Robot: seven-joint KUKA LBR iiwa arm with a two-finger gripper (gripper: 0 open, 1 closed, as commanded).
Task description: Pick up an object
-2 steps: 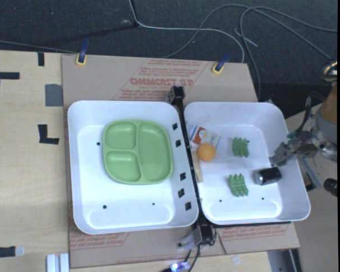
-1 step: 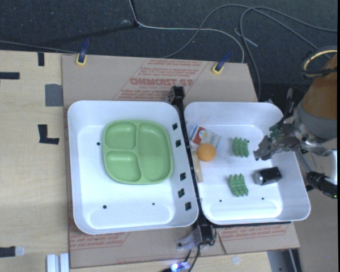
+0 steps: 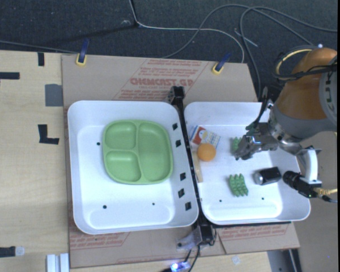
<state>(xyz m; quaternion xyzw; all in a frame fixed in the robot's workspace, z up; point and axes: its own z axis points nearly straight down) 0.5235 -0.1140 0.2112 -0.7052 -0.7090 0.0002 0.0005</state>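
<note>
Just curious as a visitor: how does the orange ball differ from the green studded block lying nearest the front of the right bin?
The orange ball is round, smooth and orange; the green block is oblong, bumpy and green. The ball lies by the bin's left wall, touching a small printed packet; the block lies apart, nearer the front. Both are small and rest in the right bin.

Red lettering on the cardboard sheet (image 3: 158, 78) seems to read "CHEMCAST GP".
</note>
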